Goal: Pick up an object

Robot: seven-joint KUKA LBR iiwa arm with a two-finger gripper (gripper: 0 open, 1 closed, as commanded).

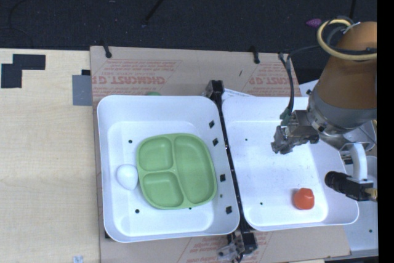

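Note:
A small red-orange object [303, 199] lies on the floor of the right bin [258, 194], near its front right corner. My gripper [282, 143] hangs over the middle right of that bin, up and to the left of the red object and apart from it. Nothing shows between its dark fingers. In the left bin [117, 114] a green three-compartment plate [175, 170] lies flat, and a white egg-shaped object [127, 177] rests against its left edge.
A black divider [223, 160] with clips runs between the two bins. The grey and orange arm [348, 83] fills the right side above the right bin. Cardboard [160, 74] lies under the bins, and a black cable loops by the wrist.

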